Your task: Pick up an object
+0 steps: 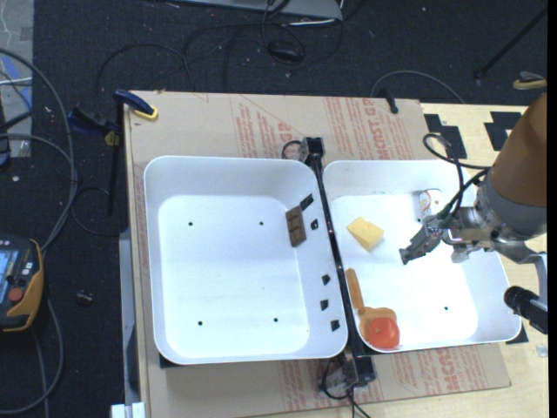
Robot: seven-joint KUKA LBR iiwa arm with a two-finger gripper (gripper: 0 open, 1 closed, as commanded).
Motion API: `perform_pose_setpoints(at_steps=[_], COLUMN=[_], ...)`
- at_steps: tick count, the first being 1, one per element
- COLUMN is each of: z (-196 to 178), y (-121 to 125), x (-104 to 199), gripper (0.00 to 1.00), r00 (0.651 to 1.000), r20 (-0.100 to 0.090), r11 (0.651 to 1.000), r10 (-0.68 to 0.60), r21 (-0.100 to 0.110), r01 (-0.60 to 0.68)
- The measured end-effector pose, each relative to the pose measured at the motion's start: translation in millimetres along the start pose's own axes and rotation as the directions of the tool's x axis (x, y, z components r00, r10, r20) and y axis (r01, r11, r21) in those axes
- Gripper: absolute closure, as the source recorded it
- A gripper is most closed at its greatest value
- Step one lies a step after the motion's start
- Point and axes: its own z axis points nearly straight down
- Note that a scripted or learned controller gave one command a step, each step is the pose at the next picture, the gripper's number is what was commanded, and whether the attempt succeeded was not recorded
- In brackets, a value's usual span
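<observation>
In the right bin [452, 331] a yellow block [366, 232] lies near the upper left part of the floor. An orange-red round object on a tan handle [380, 329] rests in the bin's front left corner. A brown block [296, 227] leans against the right wall of the left bin [174, 259]. My gripper [414, 249] hangs over the middle of the right bin, to the right of the yellow block and apart from it. Nothing shows between its dark fingers.
A small white and red item [428, 202] lies at the right bin's back wall, just above the gripper. Cables run over the dark floor behind the bench. A blue and yellow clamp [135, 104] sits at the cardboard's back left corner.
</observation>
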Motion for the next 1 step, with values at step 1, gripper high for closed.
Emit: perform_pose_setpoints(at_steps=[1], z=[-6.0], y=[76.9], x=[2.9], gripper=[0.0], r00=[1.0], r20=[0.0], r11=[1.0], r10=[-0.002], r21=[0.0], r01=[0.002])
